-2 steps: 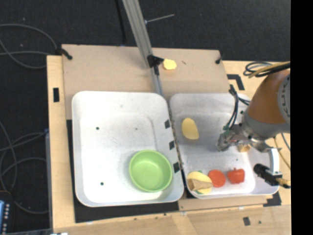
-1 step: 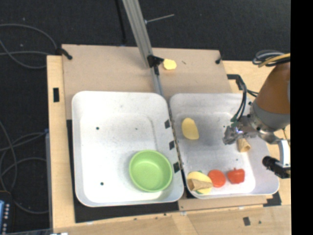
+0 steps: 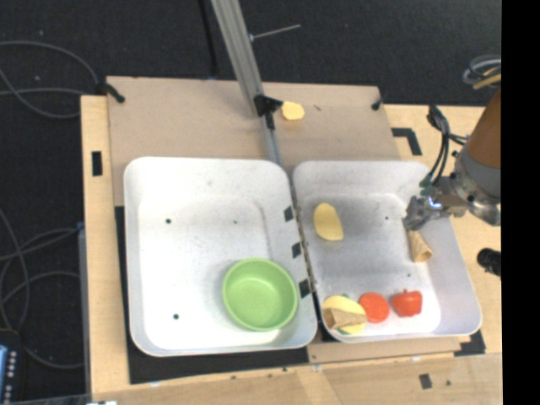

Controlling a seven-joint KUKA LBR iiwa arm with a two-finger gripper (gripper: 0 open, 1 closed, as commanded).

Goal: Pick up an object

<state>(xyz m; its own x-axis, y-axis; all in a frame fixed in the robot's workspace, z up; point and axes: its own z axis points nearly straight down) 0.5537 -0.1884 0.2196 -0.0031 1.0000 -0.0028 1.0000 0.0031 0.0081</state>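
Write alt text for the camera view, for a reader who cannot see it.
A grey robot arm reaches from the right, its gripper over the right white bin just above a tan block. That bin also holds a yellow piece, a yellow-and-tan item, an orange-red ball and a red pepper-like toy. The left bin holds a green bowl.

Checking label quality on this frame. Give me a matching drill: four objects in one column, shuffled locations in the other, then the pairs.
Objects
1. green bowl
2. yellow piece
3. red pepper
4. tan cone

Locations
A. right bin, front edge, right of the tomato
B. left bin, front right corner
C. right bin, just below the end effector
D. right bin, left side near the divider

Pairs: 1-B, 2-D, 3-A, 4-C
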